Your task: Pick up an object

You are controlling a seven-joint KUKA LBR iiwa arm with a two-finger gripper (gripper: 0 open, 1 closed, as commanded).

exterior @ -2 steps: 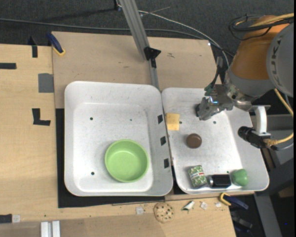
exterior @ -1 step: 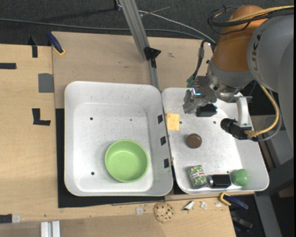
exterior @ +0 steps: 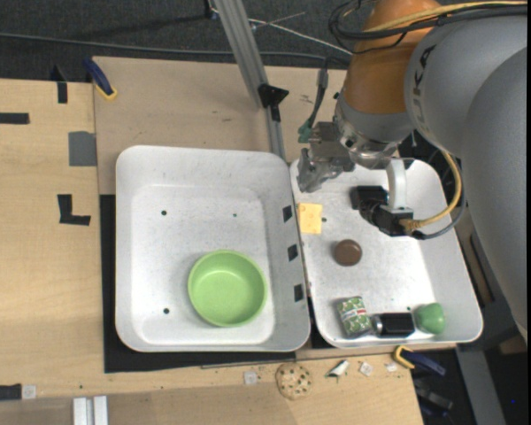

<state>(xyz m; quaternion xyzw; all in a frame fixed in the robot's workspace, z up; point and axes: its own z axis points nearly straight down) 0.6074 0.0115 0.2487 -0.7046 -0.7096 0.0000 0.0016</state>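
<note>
So the arm comes in from the right and its gripper [exterior: 311, 173] sits over the far left corner of the right bin [exterior: 442, 330], right by the wall where the two bins meet. Honestly I can't tell how the jaws stand from this angle, the wrist hardware crowds that end, and nothing is visibly between them.

Closest candidate is the yellow block [exterior: 311, 218], lying on the bin floor just below the gripper in the view, i.e. toward the near edge of the bench, tucked close to the left wall. It looks roughly square, so no real long axis to line up with. My guess is a short move toward the front and straight down would put it in reach, though the wall beside it could crowd one finger.

Next out is the brown round object [exterior: 347, 253], a bit further toward the front and right (a ball or puck, hard to say). Along the near edge sit a small green-and-white packet [exterior: 354, 316], a black object [exterior: 394, 325] and a green round thing [exterior: 431, 318], all well apart from the gripper.

The left bin [exterior: 137, 171] has a green bowl [exterior: 227, 289] toward its near right side.
</note>
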